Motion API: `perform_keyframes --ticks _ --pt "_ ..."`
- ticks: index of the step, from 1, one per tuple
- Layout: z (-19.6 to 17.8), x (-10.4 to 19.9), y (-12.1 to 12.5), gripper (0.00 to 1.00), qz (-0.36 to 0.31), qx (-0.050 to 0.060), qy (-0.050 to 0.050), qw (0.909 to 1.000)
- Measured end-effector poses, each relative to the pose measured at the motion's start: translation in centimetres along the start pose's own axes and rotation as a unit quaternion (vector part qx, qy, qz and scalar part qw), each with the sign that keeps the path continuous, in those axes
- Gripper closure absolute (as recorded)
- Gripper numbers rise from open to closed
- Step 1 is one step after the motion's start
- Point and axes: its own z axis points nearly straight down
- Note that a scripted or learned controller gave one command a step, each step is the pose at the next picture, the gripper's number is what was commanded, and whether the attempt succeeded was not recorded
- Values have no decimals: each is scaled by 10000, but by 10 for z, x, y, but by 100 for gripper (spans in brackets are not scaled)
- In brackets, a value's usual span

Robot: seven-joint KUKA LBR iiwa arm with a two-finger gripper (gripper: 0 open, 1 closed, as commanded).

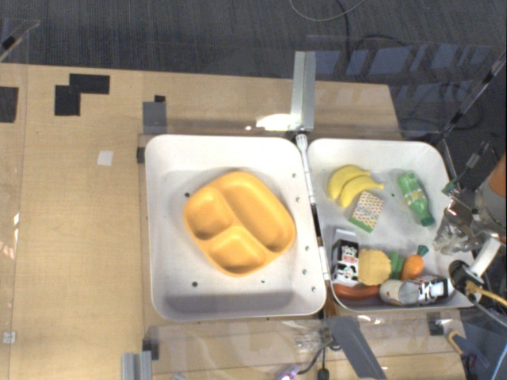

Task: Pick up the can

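Observation:
The can (413,291), a silvery-white cylinder with a black-and-white end, lies on its side along the front wall of the right bin (428,155). It rests against an orange fruit (413,267) and a yellow item (375,265). My gripper (461,229) hangs at the bin's right wall. It is above and to the right of the can, apart from it, with nothing seen in it. The arm's orange band (499,176) shows at the frame's right edge.
The right bin also holds bananas (351,184), a green bottle (415,197), a checkered packet (367,210), a black-and-white carton (345,262) and a red item (356,292). A yellow divided plate (240,222) fills the middle of the left bin (166,165).

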Motion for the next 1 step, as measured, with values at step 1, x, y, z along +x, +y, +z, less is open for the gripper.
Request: perform_keyframes --ticks 1 --pt "-121 53 -11 100 -702 -22 9 9975"
